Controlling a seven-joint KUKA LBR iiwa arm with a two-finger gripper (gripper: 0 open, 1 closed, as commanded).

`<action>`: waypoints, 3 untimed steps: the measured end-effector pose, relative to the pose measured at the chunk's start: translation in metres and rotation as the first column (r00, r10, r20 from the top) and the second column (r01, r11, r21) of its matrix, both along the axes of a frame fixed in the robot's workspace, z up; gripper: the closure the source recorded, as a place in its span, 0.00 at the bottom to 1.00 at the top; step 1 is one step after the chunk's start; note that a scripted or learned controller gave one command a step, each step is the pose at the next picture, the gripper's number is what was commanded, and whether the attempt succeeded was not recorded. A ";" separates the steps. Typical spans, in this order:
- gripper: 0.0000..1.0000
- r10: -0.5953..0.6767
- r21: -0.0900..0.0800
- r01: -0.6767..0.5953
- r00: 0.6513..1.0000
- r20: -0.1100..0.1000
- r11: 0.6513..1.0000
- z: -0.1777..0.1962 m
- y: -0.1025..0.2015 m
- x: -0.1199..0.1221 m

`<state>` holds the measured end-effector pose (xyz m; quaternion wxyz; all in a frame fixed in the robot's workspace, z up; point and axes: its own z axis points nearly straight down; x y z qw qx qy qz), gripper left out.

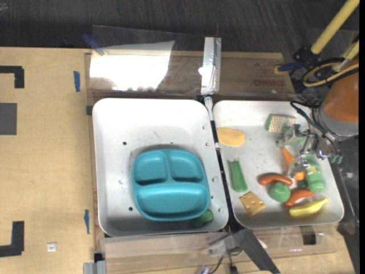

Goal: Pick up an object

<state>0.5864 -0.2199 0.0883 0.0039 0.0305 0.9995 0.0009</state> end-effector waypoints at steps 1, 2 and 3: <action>1.00 0.001 -0.007 -0.001 1.000 0.016 1.000 0.015 0.000 0.004; 0.00 0.002 -0.006 -0.002 1.000 0.014 1.000 0.013 0.000 0.004; 0.00 -0.043 -0.003 0.043 0.999 0.003 0.999 0.000 -0.002 -0.030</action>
